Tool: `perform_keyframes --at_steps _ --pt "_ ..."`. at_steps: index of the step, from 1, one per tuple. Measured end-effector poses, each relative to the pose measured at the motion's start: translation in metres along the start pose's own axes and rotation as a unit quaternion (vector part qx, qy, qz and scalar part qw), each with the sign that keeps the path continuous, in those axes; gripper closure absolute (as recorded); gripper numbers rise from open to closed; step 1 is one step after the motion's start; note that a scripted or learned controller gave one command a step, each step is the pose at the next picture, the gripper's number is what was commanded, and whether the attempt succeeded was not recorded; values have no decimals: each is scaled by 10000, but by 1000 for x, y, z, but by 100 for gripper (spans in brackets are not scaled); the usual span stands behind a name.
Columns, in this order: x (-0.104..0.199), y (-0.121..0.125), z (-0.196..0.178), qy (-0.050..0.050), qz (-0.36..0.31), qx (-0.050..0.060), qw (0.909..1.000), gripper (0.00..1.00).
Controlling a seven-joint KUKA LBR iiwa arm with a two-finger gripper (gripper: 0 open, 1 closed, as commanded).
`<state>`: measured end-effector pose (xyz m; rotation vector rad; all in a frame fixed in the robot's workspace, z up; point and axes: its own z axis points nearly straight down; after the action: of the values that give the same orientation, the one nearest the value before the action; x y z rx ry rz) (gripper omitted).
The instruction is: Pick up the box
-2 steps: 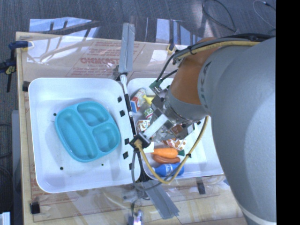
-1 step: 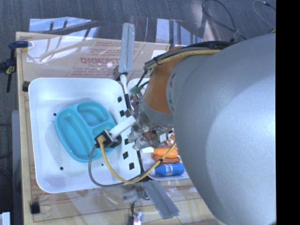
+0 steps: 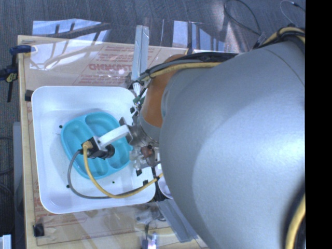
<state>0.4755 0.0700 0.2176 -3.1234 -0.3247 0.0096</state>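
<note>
- Evidently the approach is the step in hand: the gripper (image 3: 139, 153) sits low against the right wall of the white bin (image 3: 45, 104), just beside the box's right edge. Whether it touches the box I cannot tell.
- The box (image 3: 78, 135), which I take to be the blue moulded container with rounded compartments, lies flat on the bin's floor, a little left of the bin's centre, open side up.
- Whether the gripper is open or closed I cannot tell. The grey arm (image 3: 233, 139) hides most of it, spreading over the bin's right edge and all that lies beyond.
- No part of the box shows in the gripper's hold, so I judge the pick not yet made.
- The next move, as I judge it, calls for a shift from the bin's right wall toward its centre, then a descent over the box's rim or one of its dividing walls. The body looks too broad to span.
- After that, the gripper would need to close on that thin edge and lift straight up, clear of the bin's walls.
- Smooth, shallow plastic held by one edge may well tip or slip.
- Red print runs across the brown board (image 3: 104, 66) behind the bin's far wall. It looks reversed and sits under glare, so I cannot read it.
- No brand or label shows on the box or the bin.
</note>
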Motion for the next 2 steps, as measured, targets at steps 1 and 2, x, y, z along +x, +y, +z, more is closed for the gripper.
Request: perform_keyframes --at_steps 1,2 --pt "-3 18 -60 16 -65 -2 10000 100" --pt "-2 26 -65 10 -9 -4 10000 100"
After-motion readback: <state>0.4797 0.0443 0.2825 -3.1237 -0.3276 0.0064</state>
